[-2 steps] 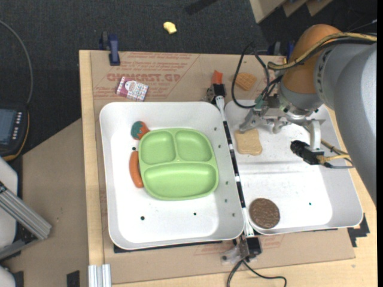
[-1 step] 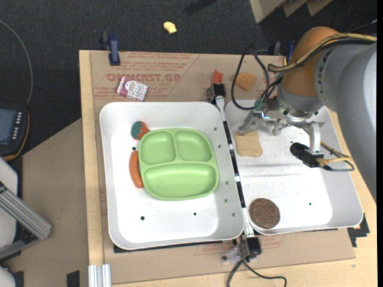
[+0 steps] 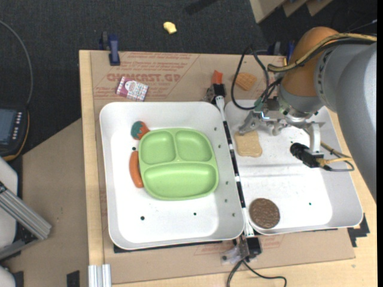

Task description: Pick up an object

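My gripper hangs at the back left of the right bin, just above and behind a tan toast slice. Its two metal fingers stand apart, open, with nothing between them. A round brown patty lies at the front left of the same bin. In the left bin sits a green divided plate. An orange sausage-shaped piece lies along the plate's left side, and a small green and red piece sits at its back left corner.
A black part with cables sticks out from the wrist over the right bin. Behind the bins on the bench lie a pink card, a tan cracker, a blue clamp and an orange clamp.
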Controlling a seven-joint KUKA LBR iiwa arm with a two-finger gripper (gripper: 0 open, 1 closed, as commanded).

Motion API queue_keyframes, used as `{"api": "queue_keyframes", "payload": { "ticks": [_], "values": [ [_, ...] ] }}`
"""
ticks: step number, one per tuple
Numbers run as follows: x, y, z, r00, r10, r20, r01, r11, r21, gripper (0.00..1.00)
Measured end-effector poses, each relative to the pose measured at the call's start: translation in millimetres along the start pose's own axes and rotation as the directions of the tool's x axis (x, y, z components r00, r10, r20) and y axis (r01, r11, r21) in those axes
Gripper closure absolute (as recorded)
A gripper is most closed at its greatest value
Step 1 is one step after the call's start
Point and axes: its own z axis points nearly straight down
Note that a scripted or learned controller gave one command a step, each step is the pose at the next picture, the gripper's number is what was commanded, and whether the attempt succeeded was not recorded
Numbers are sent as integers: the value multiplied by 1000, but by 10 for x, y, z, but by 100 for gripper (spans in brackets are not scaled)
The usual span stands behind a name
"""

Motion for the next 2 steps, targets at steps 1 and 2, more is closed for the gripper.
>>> {"api": "queue_keyframes", "payload": {
  "ticks": [1, 2],
  "values": [
    [-8, -48, -1, 1000, 1, -1, -1, 1000, 0, 0],
    [-5, -35, -117, 1000, 0, 0, 0, 1000, -4, 100]
  ]
}}
